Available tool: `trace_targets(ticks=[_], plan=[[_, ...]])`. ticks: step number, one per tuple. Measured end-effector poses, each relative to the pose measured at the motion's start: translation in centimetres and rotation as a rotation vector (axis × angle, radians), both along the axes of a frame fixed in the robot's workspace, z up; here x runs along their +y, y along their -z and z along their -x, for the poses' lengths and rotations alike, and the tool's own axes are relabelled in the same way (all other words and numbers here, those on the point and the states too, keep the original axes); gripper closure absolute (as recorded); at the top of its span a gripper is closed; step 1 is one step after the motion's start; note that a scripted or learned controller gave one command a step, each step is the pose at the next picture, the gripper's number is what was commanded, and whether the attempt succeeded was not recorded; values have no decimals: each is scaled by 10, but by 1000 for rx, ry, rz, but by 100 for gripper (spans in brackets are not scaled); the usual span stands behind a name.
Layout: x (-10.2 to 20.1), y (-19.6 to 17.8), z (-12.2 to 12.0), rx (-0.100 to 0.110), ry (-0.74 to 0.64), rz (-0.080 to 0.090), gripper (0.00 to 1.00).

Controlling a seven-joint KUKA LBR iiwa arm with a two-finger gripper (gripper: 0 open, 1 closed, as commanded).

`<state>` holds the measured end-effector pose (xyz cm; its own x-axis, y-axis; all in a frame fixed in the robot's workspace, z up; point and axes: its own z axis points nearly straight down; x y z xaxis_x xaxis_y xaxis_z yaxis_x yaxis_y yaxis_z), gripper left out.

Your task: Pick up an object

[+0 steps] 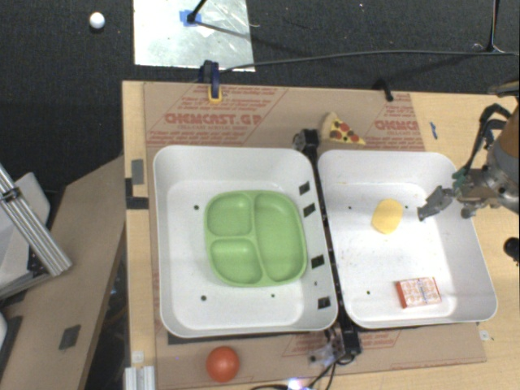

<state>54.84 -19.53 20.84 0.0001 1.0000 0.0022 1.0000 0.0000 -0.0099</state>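
A yellow rounded piece lies in the middle of the right bin. Near that bin's front right corner sits a small red and white box. A green divided plate rests in the left bin. My gripper hangs over the right bin's right side, just right of the yellow piece and apart from it. It is open with nothing between its fingers.
A toy pizza slice lies on the bench behind the bins, and a red-orange ball sits in front of the left bin. A blue and yellow clamp grips the bench's back edge. The arm enters from the right.
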Motion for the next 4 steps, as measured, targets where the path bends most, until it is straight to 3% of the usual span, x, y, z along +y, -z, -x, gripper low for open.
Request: trace_targets(ticks=[1, 3, 4], plan=[[0, -7, -3, -12, -3, 3, 0], [-3, 116, 2, -6, -1, 1, 0], [-3, 124, 1, -11, -1, 2, 0]])
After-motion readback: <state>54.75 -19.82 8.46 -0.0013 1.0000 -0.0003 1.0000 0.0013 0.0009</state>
